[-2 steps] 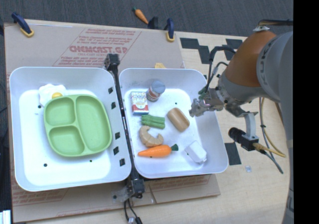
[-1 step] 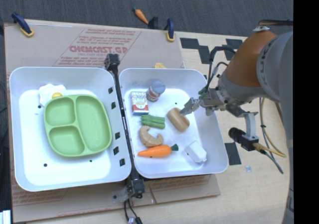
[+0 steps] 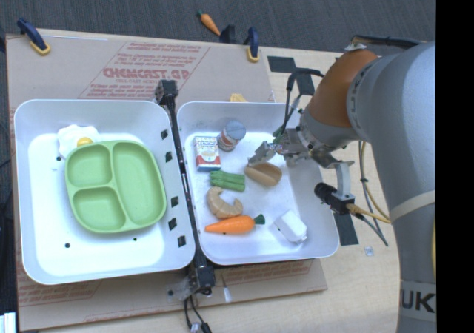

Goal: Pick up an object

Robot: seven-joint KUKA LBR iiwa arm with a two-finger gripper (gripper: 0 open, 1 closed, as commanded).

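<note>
Presently gripper (image 3: pixel 262 154) hangs in right white bin (image 3: pixel 315 246), finger state indiscernible; tan oval bread-like piece (image 3: pixel 264 174) lies directly below-left, touching, long axis crosswise.

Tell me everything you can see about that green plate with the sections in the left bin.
The green plate is a pale green, rounded-square tray that looks like matte plastic, split by raised ridges into three compartments: two smaller ones on its left side and one long one on its right. It lies flat, right side up, on the floor of the left bin, turned slightly. Nothing sits in its compartments. At its upper left corner it meets or overlaps a toy fried egg.
</note>
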